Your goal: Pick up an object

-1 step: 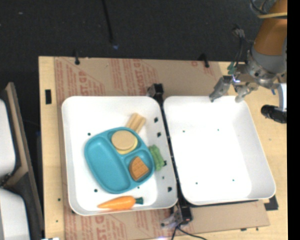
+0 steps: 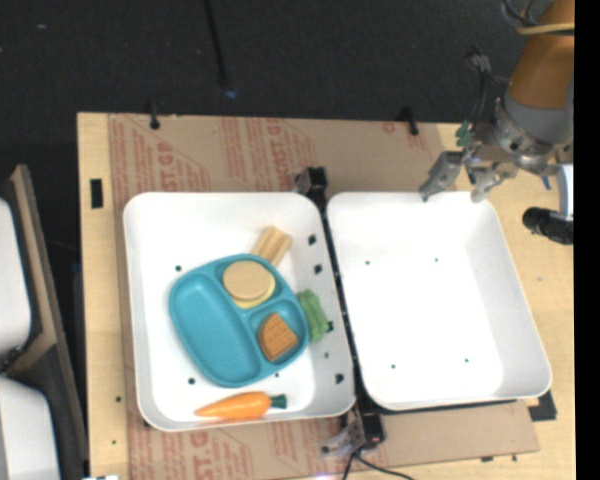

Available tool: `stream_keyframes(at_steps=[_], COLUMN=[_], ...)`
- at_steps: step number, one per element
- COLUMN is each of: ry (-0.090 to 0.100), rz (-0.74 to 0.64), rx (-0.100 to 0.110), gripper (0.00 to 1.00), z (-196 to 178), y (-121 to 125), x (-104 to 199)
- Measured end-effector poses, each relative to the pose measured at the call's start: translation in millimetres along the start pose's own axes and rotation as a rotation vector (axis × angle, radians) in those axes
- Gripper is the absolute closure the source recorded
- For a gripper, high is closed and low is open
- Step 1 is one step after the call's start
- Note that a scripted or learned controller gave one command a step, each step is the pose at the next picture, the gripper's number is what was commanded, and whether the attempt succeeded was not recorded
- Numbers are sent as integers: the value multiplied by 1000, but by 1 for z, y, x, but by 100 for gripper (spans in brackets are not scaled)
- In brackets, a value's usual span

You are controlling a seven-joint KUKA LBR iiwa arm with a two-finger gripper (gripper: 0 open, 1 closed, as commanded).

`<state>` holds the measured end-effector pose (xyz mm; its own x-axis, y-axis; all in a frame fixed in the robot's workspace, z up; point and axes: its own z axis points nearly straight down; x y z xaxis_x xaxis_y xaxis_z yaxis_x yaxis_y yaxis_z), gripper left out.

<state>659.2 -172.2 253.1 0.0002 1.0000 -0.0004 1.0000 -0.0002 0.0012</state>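
Camera view: well left of the spread-fingered, empty gripper (image 2: 457, 181), the small orange plastic carrot (image 2: 242, 405) is judged light, rigid, slippery, best pinched mid-body.

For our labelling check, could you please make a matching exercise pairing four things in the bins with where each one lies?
Things:
1. carrot
2. round cracker
3. blue tray
4. gripper

Places:
A. in an upper compartment of the tray
B. above the far rim of the right bin
C. along the near wall of the left bin
D. in the middle of the left bin

Pairs: 1-C, 2-A, 3-D, 4-B
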Motion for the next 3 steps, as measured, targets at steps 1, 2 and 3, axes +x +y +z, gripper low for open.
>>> stream_keyframes(at_steps=[1,2,3], ry=[1,1,1], rz=[0,-1,0], rx=[5,4,4], gripper=[0,0,0], z=[61,108,155], y=[-5,3,2], x=[5,7,7])
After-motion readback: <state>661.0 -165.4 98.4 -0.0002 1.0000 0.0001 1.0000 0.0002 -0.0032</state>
